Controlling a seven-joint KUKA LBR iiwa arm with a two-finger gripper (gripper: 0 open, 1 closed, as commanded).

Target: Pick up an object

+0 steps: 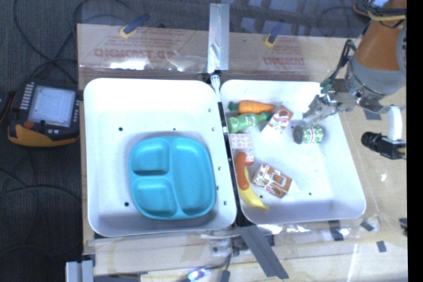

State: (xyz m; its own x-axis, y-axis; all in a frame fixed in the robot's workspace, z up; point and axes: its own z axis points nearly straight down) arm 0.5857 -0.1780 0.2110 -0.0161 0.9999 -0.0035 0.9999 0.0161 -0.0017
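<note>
Now your gripper hangs in the right bin, just beside the green can; jaws perhaps spread, I cannot tell.

The gripper is hanging over the right bin, with the can lying just below it in the view. Left of the gripper the carton, carrot and bottle are lying; further left, in the left bin, the divided plate is resting
</note>
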